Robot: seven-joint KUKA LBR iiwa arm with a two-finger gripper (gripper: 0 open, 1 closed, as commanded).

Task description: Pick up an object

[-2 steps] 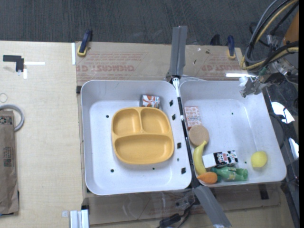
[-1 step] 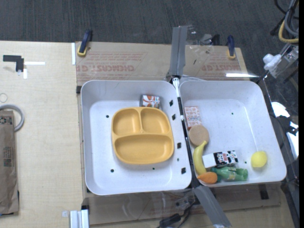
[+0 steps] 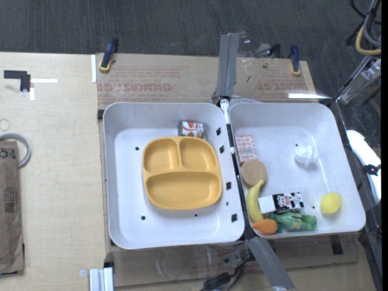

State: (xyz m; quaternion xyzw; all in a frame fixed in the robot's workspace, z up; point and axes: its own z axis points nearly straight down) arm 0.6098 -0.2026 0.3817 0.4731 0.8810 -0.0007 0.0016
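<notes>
Hand: open or closed cannot be told.

Right shallow white plastic bin (image 3: 327,111): holds all loose items below, any of which may serve as the object to pick up.
- Small round yellow lemon-like fruit (image 3: 330,203), near the bin's right wall, apart from the rest.
- Crumpled white soft lump (image 3: 306,156), mid-bin, alone.
- Small black-and-white printed carton (image 3: 288,201), lying flat near the front wall.
- Green glossy packet (image 3: 298,222), just in front of the carton, against the front wall.
- Orange carrot-shaped piece (image 3: 264,226), touching the green packet's left end, in the front left corner.
- Yellow toy banana (image 3: 254,200), lying along the left wall, its lower end by the orange piece.
- Flat tan round disc (image 3: 254,172), just beyond the banana's upper tip.
- White packet with red print (image 3: 245,147), lying flat beside the left wall, its near edge under or against the disc.

Left shallow white plastic bin (image 3: 121,180): touches the right bin along the centre seam.
- Yellow-orange three-compartment plastic plate (image 3: 182,173), centred, upright, with nothing in its compartments.
- Small white-and-orange carton (image 3: 191,128), just behind the plate's far rim.

Surroundings:
- Grey metal bar (image 3: 227,65), rising from the seam at the bins' far side.
- Brown printed cardboard sheet (image 3: 157,80), under the bins' far edge, held by two blue clamps (image 3: 109,53).
- Light wooden counter (image 3: 54,162), left of the bins.
- Brown paper bag (image 3: 9,205), flat at the counter's left edge.
</notes>
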